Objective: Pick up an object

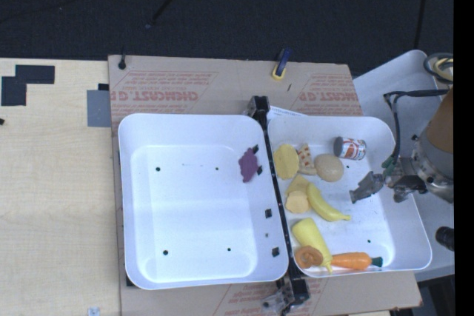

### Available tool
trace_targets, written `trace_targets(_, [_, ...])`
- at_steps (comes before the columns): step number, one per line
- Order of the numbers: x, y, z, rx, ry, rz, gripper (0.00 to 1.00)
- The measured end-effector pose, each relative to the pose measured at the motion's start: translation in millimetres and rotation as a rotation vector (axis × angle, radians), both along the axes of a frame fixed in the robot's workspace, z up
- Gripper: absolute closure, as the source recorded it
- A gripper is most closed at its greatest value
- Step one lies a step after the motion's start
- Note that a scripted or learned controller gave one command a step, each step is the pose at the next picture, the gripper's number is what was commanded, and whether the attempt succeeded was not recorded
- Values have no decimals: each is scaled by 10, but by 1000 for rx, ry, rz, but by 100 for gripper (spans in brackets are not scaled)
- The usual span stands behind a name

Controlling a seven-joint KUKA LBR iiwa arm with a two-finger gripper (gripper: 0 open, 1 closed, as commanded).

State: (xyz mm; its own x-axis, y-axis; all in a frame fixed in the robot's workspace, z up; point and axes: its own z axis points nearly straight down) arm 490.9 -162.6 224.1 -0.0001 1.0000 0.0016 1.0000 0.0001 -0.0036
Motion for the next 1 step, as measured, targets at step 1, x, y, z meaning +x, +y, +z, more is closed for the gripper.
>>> trace_targets(1, [561,754,-1155,4,7,7,0])
